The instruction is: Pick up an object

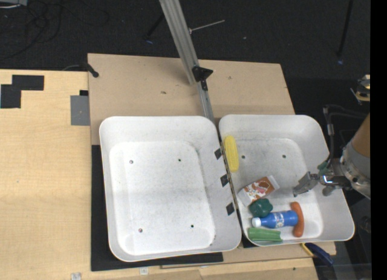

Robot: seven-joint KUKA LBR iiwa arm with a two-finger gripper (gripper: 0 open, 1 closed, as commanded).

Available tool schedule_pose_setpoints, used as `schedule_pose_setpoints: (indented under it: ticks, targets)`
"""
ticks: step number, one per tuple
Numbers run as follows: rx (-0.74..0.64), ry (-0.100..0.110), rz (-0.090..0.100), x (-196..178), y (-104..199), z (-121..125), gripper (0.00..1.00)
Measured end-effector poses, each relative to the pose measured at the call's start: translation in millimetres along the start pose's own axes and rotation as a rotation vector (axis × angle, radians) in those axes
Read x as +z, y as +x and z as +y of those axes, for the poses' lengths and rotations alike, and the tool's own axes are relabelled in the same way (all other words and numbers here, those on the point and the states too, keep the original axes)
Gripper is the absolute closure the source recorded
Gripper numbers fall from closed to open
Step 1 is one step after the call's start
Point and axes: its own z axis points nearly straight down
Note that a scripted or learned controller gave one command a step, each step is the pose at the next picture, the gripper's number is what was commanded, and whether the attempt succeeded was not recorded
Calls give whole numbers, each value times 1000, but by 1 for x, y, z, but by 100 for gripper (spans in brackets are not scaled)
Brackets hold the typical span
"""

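Corn cob (231, 153) lies lengthwise along the right bin's (314, 129) left wall; whether the jaws are apart, I cannot tell.

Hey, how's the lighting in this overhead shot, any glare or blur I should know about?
Camera view: even light on both bins, the left bin bright white without harsh glare; soft shadows beside the blue bottle and yellow corn in the right bin; the floor behind is dark; the gripper at the right looks slightly soft.
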Motion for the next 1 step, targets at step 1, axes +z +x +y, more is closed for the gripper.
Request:
schedule_pose_setpoints:
  ticks: [1]
  targets:
    - [0, 0, 0, 44, 5, -1, 0]
